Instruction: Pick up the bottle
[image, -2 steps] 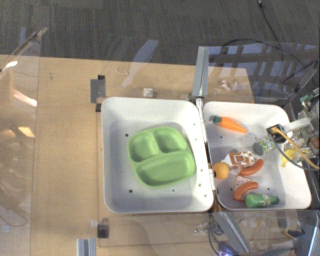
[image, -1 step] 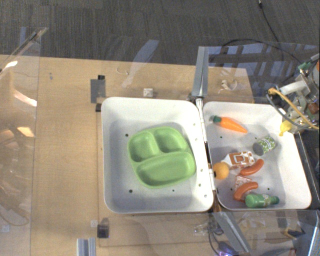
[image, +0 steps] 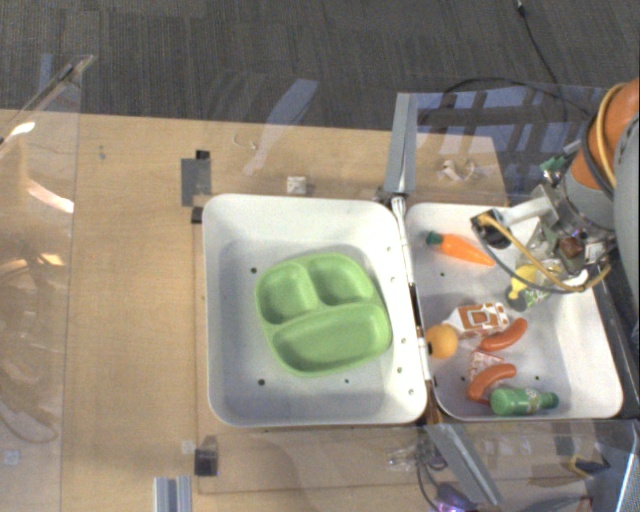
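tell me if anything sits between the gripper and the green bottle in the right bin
Yes. The gripper hovers at the bin's far side, the bottle lies at the near edge. Between them lie two sausages, one beside the bottle's neck.

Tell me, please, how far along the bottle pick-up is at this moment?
Nothing looks done yet: the green bottle lies on its side near the front edge of the right bin, beside a sausage. The hand is over the bin's back part, well apart from the bottle. Approach, grasp and lift remain.
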